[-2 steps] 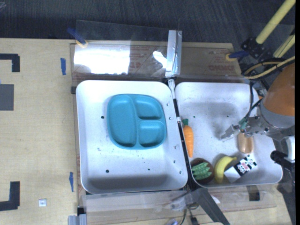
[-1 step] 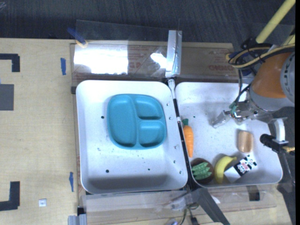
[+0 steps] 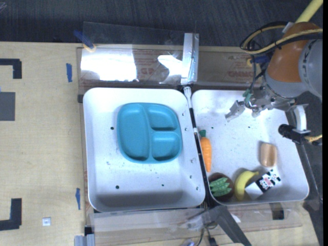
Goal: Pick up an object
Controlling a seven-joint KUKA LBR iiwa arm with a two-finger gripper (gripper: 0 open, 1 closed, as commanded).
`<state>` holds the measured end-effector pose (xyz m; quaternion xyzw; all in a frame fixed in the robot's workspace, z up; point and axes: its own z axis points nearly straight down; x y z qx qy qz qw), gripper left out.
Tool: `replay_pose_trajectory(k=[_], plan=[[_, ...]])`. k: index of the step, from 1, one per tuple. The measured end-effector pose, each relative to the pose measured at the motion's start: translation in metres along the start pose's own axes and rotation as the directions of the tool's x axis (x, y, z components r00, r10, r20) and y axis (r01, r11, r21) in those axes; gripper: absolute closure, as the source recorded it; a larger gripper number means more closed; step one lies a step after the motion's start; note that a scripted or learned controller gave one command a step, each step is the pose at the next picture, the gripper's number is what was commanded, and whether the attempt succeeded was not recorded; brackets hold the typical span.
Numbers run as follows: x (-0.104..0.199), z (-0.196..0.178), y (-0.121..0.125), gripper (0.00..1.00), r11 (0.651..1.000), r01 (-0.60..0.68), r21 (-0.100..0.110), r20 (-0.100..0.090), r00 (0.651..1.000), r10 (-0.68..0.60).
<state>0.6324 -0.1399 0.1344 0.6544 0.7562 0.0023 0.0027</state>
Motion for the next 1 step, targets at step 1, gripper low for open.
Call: replay_pose_trajectory(k=[1], plan=[[-0.0221, -0.0192, -0.0509, 0.00, 1.000, -0.016, 0.006, 0.001, 1.000, 0.016]])
